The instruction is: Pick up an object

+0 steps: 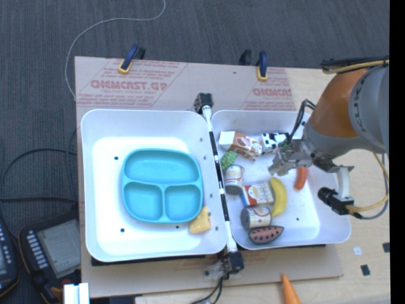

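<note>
The worktop (126, 84) carries two white bins; the left bin (92, 170), well to the gripper's left, holds a blue divided tray (161, 185) and a yellow wedge (200, 223). The gripper (283, 163) hangs over the right bin (316, 223); whether it grasps anything I cannot tell. Just beside it lie a carrot (300, 177), a banana (279, 197), a can (255, 217) and a watermelon slice (266, 234).
</note>
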Action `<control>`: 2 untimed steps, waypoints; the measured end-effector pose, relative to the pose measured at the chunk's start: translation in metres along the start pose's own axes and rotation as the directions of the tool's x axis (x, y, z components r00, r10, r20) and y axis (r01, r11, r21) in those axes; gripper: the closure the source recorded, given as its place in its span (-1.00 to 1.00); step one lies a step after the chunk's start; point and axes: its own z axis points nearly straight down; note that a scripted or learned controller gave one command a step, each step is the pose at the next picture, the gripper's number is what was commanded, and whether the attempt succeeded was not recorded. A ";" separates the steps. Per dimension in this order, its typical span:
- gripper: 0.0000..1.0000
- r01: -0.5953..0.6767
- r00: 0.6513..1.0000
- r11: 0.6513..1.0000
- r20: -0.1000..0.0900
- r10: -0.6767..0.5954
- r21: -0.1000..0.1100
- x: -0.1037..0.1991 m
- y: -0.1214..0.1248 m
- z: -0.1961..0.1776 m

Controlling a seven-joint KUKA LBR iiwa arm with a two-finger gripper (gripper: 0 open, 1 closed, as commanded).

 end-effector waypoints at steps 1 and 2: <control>-1.00 0.000 1.000 1.000 0.000 0.000 0.000 0.000 0.000 0.000; -1.00 -0.003 1.000 1.000 0.004 0.003 0.001 0.047 -0.012 0.029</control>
